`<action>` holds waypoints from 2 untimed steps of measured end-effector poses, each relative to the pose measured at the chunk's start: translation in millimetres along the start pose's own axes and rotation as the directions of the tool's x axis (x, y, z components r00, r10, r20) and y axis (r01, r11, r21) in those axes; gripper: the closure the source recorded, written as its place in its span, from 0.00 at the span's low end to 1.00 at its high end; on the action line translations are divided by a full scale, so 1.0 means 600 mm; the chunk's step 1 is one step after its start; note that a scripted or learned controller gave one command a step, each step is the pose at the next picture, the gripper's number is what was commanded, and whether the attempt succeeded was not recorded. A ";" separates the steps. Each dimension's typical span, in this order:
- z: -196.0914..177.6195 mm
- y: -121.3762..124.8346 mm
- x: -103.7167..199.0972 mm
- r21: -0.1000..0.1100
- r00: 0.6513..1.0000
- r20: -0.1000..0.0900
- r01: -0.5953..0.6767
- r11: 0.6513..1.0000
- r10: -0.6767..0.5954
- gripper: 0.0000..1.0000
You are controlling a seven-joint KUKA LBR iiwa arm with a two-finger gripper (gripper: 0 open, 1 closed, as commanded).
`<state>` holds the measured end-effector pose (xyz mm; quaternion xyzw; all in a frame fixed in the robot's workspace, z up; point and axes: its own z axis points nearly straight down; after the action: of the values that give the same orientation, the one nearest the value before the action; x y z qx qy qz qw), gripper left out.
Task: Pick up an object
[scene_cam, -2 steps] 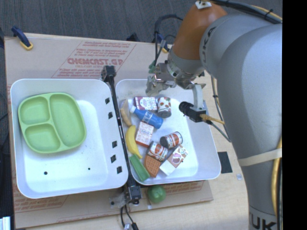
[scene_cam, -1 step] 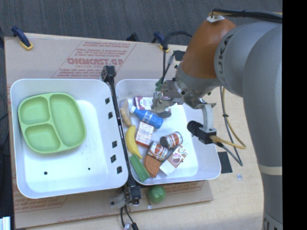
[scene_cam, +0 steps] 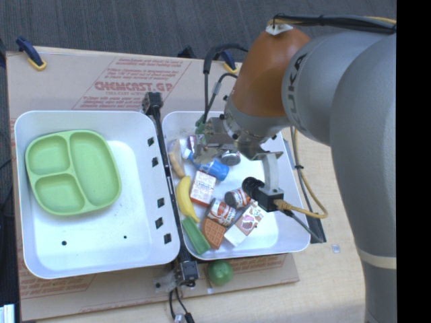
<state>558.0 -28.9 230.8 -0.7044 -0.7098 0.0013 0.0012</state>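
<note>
Overhead view: the grey arm's gripper (scene_cam: 217, 142) hangs low over the right white bin (scene_cam: 293, 237), seemingly touching a small blue-and-white carton (scene_cam: 213, 167) amid crowded toy food; its grip cannot be told. The left white bin (scene_cam: 101, 254) holds a green divided plate (scene_cam: 72, 171) with open floor around.

Both white bins (scene_cam: 40, 261) look like smooth, slightly glossy plastic. The green divided plate (scene_cam: 72, 172) is matt plastic, pretty soft sheen. Under the bins there's plain brown cardboard (scene_cam: 101, 79) with red print, dull and papery. The arm (scene_cam: 350, 99) has a smooth grey shell with a satiny shine, and the orange band (scene_cam: 273, 73) is glossier. The banana (scene_cam: 185, 197) looks like shiny toy plastic, and the little boxes (scene_cam: 203, 188) like printed card.
</note>
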 end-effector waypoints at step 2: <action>-0.050 0.087 -0.103 -0.003 1.000 0.000 -0.002 1.000 0.002 1.00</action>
<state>610.7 -90.2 260.7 -0.7051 -0.7091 0.0003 -0.0001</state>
